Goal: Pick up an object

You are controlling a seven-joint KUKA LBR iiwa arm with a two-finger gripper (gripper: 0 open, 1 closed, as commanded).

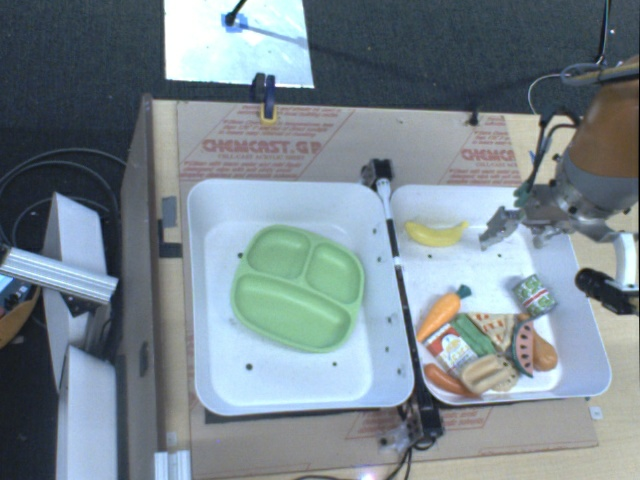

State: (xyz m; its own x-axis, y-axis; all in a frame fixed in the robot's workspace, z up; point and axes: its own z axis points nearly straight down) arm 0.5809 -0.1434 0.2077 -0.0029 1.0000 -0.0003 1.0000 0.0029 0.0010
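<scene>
The right bin (590, 368) holds the toy food. A yellow banana (437, 232) lies near its back left. Toward the front sit a carrot (440, 313), a small green-labelled can (533, 295), a pizza slice (490, 325), a watermelon slice (523, 343), a red-and-white carton (455, 348) and a hot dog bun (485, 371), crowded together. My gripper (520, 230) hangs over the back of this bin, just right of the banana and above the can. Its fingers stand open with nothing between them.
The left bin (215, 368) carries a green divided plate (298, 288). A black clamp (378, 173) sits on the ridge where the two bins meet. The arm's orange band and grey body (605, 158) fill the upper right. Cables lie off the bench at left.
</scene>
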